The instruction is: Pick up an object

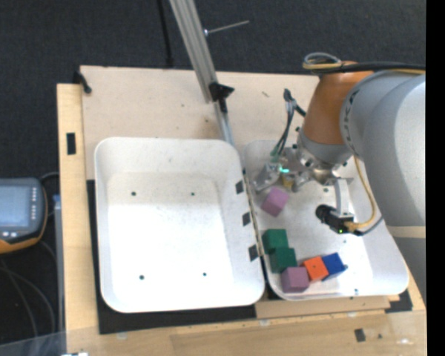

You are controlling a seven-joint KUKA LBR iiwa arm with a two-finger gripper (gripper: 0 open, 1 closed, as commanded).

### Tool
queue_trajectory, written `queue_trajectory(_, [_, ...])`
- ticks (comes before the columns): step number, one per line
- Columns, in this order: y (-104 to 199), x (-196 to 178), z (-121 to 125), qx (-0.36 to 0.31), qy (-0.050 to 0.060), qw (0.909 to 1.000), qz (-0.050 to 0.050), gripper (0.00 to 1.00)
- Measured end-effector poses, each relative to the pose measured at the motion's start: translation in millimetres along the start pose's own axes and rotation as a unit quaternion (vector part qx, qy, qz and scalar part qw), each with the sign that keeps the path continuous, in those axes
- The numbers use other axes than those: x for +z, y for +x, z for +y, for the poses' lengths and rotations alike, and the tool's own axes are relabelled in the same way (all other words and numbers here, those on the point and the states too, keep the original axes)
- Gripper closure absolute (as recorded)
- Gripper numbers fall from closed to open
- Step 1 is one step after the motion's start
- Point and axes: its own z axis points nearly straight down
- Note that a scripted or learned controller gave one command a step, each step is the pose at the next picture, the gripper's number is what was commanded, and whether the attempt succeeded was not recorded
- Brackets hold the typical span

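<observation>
two shallow white bins sit side by side on a pale wooden bench point(156, 102). the left bin point(111, 162), in the middle of the frame, is a smooth plastic tray with rounded corners; its floor shows a few small dark dots and faint speckling.

the right bin point(389, 262), at centre right, holds the blocks. a light purple cube point(275, 201) lies tilted near the bin's upper left part, just below the hand. lower down along the bin's left wall are two dark green blocks point(279, 248), one against the other. at the bottom of the bin a second purple cube point(295, 278) lies just beside an orange block point(316, 268), which touches a blue block point(333, 264) to its right. all look matte and hard-edged.

the grey arm point(389, 139), smooth and rounded with an orange band point(328, 110), comes in from the right of the frame. its hand point(280, 175) hangs over the upper left part of the right bin, a cluster of metal parts and cables with a small green light. whether it is spread or pressed together i cannot tell; the light purple cube lies just beneath it, and i cannot tell if they touch.

a ribbed metal rail point(193, 39) slants from the top of the frame toward the bins.
</observation>
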Motion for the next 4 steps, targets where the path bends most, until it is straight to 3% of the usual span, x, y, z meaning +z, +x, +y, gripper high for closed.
queue_trajectory(4, [-0.1, -0.1, 0.0, -0.001, 0.000, 1.0000, 0.000, 0.00])
